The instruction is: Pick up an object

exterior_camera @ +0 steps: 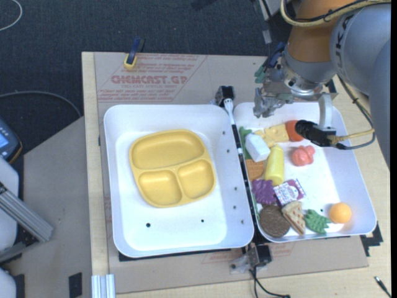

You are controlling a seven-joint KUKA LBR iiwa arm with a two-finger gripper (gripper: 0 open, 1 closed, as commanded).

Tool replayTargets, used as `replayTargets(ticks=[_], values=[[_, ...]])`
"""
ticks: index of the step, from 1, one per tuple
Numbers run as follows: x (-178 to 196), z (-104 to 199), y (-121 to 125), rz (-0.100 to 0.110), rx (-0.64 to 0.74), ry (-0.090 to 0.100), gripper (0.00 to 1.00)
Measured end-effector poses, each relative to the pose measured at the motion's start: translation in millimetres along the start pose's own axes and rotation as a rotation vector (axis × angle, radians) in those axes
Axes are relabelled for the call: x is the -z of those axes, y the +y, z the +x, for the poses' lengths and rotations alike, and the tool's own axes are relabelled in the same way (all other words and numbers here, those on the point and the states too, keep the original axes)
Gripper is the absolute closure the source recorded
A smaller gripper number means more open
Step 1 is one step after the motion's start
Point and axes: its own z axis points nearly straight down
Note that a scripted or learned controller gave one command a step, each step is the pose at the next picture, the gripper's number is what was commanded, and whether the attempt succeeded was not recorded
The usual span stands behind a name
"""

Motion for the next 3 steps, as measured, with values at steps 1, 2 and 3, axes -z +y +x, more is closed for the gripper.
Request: replayTargets(ticks=[1,2,3], values=[[14.4,52.9,9.1,-0.007,-0.001,-0.002,1.00],[20.4,105.2,-3.0,-0.002,-0.001,-0.001,1.00],[3.1,105.8,1.2,0.001,-0.006,-0.003,1.00]])
